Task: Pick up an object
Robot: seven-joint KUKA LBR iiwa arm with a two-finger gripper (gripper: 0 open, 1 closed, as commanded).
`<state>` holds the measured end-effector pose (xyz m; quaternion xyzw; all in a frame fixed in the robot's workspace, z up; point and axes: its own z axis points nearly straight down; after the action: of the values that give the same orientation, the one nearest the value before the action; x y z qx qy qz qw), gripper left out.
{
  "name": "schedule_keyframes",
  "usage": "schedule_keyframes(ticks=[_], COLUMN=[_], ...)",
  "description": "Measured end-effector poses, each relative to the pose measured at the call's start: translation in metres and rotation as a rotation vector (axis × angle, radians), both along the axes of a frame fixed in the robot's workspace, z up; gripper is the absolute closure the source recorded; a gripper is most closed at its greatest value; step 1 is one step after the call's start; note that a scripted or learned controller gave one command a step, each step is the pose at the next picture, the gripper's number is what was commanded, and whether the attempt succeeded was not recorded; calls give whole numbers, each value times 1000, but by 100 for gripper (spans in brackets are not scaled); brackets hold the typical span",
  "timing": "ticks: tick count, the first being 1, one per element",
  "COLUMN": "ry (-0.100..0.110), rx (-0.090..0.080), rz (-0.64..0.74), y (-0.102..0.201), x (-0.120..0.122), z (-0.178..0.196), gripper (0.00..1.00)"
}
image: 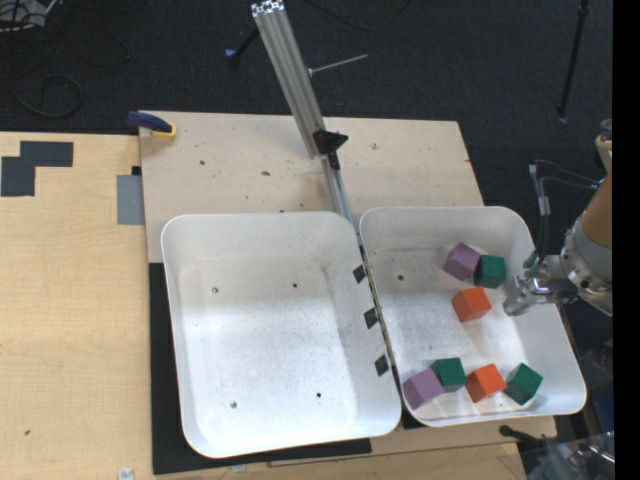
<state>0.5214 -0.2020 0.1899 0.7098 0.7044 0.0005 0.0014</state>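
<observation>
Where your arm reaches in, the pincer (522,298) hangs over the right bin (440,230) beside an orange cube (471,304); its opening looks too blurred to tell.

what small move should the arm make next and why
Probably shift the pincer left and down over the upper orange cube in the right bin. The pincer sits at the bin's right wall with nothing visibly in it, and that cube lies nearest, slightly apart from its neighbours.

Purple, green, orange cubes (472,304); white bins (270,230)
</observation>
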Motion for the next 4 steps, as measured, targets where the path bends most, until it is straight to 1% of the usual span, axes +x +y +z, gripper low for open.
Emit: schedule_keyframes(ticks=[1, 2, 3, 4], ry=[-1, 1, 7, 4], rx=[0, 1, 4, 3], rz=[9, 11, 12, 13], y=[2, 1, 44, 93], x=[-5, -4, 15, 33], z=[60, 91, 75, 78], gripper=[100, 100, 100, 100])
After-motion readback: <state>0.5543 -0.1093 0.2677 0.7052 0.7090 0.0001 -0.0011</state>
